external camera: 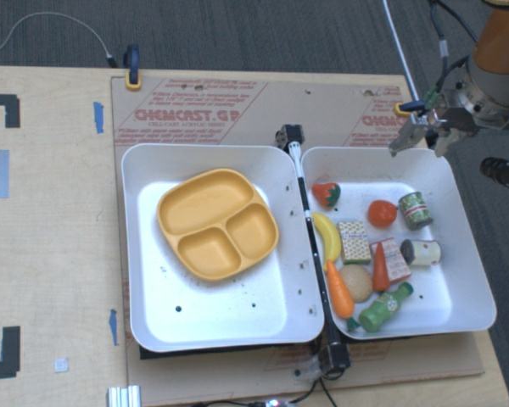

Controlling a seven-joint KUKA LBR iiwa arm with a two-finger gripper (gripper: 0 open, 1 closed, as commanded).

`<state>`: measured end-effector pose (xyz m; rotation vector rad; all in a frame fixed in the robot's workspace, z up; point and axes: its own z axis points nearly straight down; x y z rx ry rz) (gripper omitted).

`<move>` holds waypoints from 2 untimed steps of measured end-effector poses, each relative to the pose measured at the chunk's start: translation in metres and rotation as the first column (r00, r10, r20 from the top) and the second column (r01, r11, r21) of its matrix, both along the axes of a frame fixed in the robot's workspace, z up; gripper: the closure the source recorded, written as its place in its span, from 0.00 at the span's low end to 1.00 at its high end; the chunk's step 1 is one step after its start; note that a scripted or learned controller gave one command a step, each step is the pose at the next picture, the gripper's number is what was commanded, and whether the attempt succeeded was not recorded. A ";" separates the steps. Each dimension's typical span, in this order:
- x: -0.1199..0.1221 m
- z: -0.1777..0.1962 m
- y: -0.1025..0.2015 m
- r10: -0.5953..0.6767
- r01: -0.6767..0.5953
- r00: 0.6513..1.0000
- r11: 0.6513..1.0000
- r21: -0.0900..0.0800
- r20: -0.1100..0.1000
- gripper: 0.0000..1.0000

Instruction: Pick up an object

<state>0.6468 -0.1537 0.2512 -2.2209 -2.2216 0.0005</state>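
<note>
The right bin [458, 227] holds several toy foods: a strawberry [326, 194], a tomato [382, 214], a green-labelled can [415, 209], a banana [327, 235], a carrot [338, 288], a green bottle [383, 307], a small white-and-dark can [421, 251], a red-and-white box [394, 259] and a round cookie [355, 280]. My gripper [422, 136] hangs above the bin's far right corner, its fingers open and nothing between them. It stands up and to the right of the green-labelled can, apart from every object.
The left bin [153, 295] bears a yellow divided plate [218, 223]. A black clamp [290, 136] sits at the far end of the seam between the bins. Cardboard [237, 108] lies under both bins, and a wooden bench top [42, 227] spreads to the left.
</note>
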 end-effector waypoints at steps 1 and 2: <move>0.005 -0.155 -0.006 0.001 -0.001 1.000 1.000 0.000 0.003 0.00; -0.058 -0.161 0.055 0.000 0.000 1.000 1.000 -0.002 0.010 0.00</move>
